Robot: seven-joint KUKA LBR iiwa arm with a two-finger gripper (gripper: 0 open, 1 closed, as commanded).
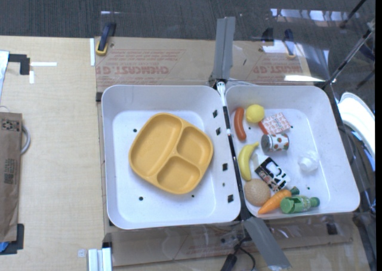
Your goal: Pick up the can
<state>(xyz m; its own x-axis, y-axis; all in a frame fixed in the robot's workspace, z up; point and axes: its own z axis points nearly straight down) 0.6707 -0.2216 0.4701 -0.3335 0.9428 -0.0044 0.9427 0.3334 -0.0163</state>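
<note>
Lying nearest the camera, well below the can (275,142), an orange carrot (273,202) and a green bottle (298,204) are resting against the near wall of the right bin (342,144). The can is lying on its side near the middle of that bin, with a banana (246,161) just down-left of it, a red-and-white packet (276,123) just above it and a lemon (255,113) up-left of it. Far left of the can, a yellow divided plate (171,153) is sitting in the left bin (113,144), and whether the gripper is wide or closed cannot be told.
</note>
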